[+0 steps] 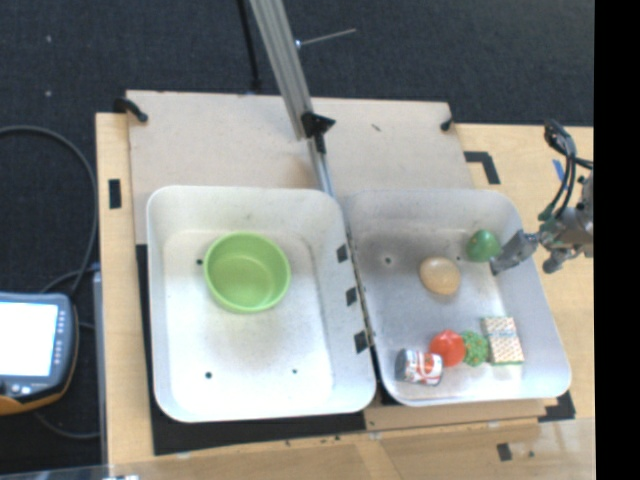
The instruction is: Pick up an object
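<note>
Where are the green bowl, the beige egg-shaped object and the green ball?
green bowl [247,271], camera view, on its inner floor.
beige egg-shaped object [439,275], camera view, on its top surface.
green ball [483,244], camera view, on its centre.

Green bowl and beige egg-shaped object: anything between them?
Camera view: the green bowl sits in the left bin, the beige egg-shaped object in the right bin. Between them: bare bin floor and the bins' adjoining rims.

We see a light wooden table [118,268] on dark carpeted floor [450,28]. A metal rail [283,53] slants in from 12 o'clock. At 9 o'clock, a black cable [55,148] curves above a handheld screen pendant [35,348].
</note>
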Controlling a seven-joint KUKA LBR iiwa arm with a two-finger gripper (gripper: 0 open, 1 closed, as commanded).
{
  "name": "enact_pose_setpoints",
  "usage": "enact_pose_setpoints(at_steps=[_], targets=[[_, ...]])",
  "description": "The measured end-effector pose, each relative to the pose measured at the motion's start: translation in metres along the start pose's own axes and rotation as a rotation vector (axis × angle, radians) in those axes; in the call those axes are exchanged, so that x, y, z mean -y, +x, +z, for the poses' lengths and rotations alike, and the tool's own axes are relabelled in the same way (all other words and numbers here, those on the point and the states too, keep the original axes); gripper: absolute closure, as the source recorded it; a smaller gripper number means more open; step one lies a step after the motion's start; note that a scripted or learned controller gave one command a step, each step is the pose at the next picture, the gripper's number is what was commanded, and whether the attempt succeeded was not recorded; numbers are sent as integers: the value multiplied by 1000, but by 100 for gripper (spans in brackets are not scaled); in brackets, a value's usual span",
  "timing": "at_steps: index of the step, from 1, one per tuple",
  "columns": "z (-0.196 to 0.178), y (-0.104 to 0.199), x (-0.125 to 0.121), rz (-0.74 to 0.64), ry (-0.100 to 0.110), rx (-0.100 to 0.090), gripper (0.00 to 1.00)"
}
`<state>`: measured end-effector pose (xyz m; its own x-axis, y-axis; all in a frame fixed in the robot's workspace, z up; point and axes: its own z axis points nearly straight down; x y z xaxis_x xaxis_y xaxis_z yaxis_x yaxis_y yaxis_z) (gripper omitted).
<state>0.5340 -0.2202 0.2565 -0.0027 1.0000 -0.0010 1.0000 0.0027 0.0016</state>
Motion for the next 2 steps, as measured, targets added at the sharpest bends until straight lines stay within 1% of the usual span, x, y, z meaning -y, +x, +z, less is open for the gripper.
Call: enact_pose_setpoints(at_steps=[1, 2], targets=[[0, 0, 0, 0, 0, 0, 0], [42, -3, 2, 3, 4, 0, 0]])
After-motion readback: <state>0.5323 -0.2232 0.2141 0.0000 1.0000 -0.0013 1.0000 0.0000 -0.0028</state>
